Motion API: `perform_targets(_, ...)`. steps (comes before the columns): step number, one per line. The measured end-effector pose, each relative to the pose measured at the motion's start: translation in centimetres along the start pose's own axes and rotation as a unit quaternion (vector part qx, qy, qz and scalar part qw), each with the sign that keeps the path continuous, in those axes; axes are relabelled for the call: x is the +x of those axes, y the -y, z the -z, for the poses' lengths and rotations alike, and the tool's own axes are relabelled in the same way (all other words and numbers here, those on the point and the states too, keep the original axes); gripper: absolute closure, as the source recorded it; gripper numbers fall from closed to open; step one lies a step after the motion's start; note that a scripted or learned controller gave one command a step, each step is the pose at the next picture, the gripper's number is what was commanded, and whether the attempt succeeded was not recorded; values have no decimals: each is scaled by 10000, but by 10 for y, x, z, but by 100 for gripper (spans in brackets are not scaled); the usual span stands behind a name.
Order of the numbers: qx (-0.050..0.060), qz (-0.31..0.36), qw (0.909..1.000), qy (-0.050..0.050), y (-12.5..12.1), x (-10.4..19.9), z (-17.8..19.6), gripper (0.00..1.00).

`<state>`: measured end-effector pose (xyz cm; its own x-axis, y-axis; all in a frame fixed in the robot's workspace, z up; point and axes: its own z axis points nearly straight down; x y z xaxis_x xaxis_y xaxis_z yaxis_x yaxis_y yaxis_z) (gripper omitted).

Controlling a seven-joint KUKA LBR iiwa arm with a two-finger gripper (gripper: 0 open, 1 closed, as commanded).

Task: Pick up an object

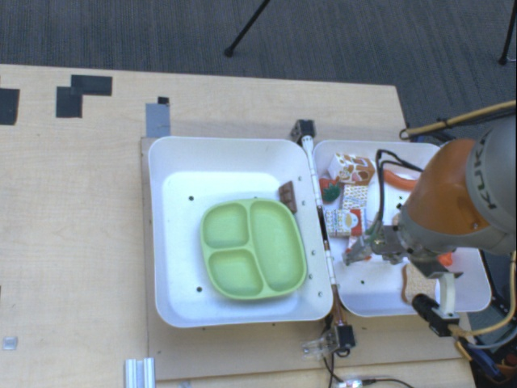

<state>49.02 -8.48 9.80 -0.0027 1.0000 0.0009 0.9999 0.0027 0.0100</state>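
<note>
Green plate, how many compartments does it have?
3. The green plate lies in the left bin: one small section at upper left, one small section at lower left, and one long section down its right side.

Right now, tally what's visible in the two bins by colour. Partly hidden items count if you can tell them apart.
Green: 2 (divided plate in left bin; small green piece in right bin)
Brown: 1 (small block at the plate's upper edge)
Multicolour printed cartons: 2 (upper, lower)
Orange-red: 1 (strip beside the arm)
Tan: 1 (flat piece under the arm)
Total: 7; the arm may hide more.
</note>
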Motion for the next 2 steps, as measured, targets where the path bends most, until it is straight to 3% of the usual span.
perform_targets(1, -13, 5, 10000, -3, -1, 1, 10, 100)
perform_targets(2, 34, 14, 10000, -6, -71, 94, 86, 100)
